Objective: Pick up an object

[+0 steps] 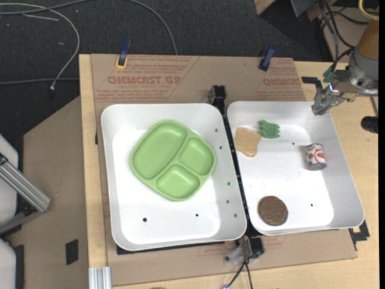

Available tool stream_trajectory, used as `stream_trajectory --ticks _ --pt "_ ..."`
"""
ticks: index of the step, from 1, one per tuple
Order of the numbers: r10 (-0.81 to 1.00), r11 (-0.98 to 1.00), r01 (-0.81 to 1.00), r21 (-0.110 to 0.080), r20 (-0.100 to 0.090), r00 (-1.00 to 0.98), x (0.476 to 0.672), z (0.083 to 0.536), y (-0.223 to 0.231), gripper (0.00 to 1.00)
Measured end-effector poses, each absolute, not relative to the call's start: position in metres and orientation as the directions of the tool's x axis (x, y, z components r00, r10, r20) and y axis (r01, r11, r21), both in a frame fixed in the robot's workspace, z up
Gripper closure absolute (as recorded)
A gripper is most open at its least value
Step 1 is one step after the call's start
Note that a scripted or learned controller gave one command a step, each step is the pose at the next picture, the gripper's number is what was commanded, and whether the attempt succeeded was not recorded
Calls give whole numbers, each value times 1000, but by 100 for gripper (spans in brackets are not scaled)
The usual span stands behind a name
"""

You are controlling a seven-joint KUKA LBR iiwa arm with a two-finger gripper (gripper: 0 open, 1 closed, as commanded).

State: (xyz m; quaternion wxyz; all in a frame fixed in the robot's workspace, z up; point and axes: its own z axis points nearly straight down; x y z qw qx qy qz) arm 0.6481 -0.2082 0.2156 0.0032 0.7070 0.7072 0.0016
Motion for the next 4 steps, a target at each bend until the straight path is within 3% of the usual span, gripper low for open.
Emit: stream_trajectory --ticks 1,2,4 --pt "1000 1 1000 7 -2 -1 649 257 -208 100" --pt "1000 4 1000 -3 2 -4 626 251 -161 100" --pt "1000 7 1000 -3 3 -7 606 252 -48 100"
